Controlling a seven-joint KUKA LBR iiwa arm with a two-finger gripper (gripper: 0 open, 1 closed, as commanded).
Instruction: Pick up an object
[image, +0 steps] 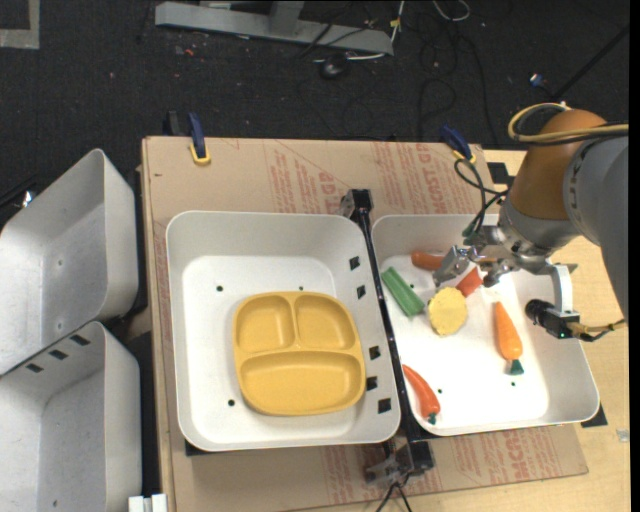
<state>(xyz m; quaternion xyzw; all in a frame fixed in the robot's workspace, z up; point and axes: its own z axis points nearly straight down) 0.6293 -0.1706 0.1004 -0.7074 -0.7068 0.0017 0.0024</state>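
Observation:
My gripper (462, 268) hangs low over the back of the right bin (560, 400), with the grey arm and its orange band (548, 170) coming in from the right. A red-orange piece (427, 260) lies just left of the gripper, and another red piece (470, 284) sits right under it. A yellow rounded object (448, 312) rests just below the gripper. Left of that lies a green stick-shaped object (403, 292). An orange carrot (508, 334) lies to the right, and a red-orange pepper (422, 390) sits near the bin's front left.
The left bin (200, 250) holds a yellow divided plate (298, 352). A black divider (372, 270) runs between the two bins. Grey empty tubs (60, 270) stand off the bench to the left. Cables trail from the wrist on the right.

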